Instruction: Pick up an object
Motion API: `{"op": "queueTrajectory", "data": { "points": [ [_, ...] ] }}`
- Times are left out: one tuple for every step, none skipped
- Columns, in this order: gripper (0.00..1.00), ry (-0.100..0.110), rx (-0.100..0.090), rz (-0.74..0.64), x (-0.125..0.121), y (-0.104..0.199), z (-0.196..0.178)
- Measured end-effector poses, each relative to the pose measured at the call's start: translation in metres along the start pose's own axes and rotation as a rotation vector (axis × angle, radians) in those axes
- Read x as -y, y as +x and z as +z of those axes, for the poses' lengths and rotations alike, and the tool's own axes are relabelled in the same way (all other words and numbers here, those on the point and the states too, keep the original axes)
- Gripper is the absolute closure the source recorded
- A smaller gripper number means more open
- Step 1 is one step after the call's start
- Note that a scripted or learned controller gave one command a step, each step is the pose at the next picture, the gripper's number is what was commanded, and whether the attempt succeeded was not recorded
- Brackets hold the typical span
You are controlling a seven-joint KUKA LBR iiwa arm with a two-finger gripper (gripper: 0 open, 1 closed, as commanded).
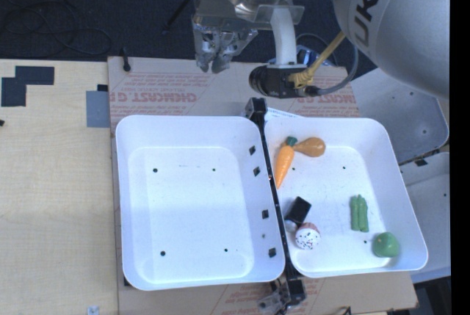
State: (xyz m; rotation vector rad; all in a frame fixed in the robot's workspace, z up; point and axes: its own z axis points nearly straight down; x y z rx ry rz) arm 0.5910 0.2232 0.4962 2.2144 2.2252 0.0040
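Right bin (393, 167), contents, five items:
- Toy carrot (283, 163), orange with a green top, lying against the bin's left wall near the far edge, green end pointing away.
- Orange-brown rounded piece (311, 147), just beside the carrot's top, toward the far edge.
- Small black block (297, 210), near the left wall, toward the near edge.
- White ball with red speckles (308, 236), touching or just beside the block, nearer the near edge.
- Green ridged stick (358, 214), resembling a bean pod, toward the right wall.
- Green ball (385, 244), in the near right corner.

Left bin (125, 159): white, joined to the right bin along a black divider (266, 189).

Gripper (217, 56): raised above the cardboard sheet (169, 89) beyond the left bin's far edge, well apart from every item. Fingers hang down close together with nothing between them.
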Motion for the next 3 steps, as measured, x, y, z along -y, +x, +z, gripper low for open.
{"op": "queueTrajectory", "data": {
  "points": [
    [1.0, 0.005, 0.0, 0.001, 0.04, 0.022, -0.032],
    [1.0, 0.01, 0.002, 0.001, 0.118, 0.021, -0.042],
    [0.0, 0.009, 0.003, 0.001, 0.116, 0.022, -0.041]
  ]
}}
